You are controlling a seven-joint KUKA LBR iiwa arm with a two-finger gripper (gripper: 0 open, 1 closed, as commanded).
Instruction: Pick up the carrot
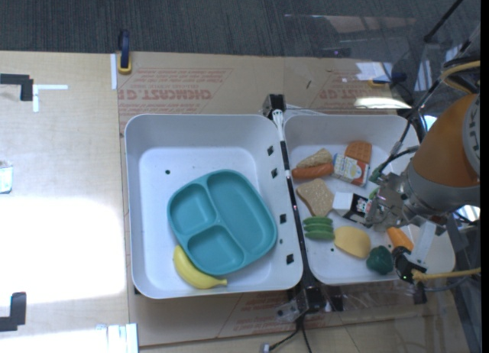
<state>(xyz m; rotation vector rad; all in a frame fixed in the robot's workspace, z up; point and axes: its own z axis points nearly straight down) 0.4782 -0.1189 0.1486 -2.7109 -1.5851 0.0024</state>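
— Where's the carrot (312, 170)?
— Left of my gripper (380, 205), in the right bin (438, 261) with the bread (315, 196). Grip state: I cannot tell.
— Left bin (137, 214)?
— Teal tray (221, 221), banana (194, 270).

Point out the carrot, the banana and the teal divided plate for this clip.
carrot (312, 170): camera view, middle of its orange body, right bin.
banana (191, 270): camera view, middle of its yellow curve, left bin.
teal divided plate (246, 210): camera view, floor of its largest compartment, left bin.
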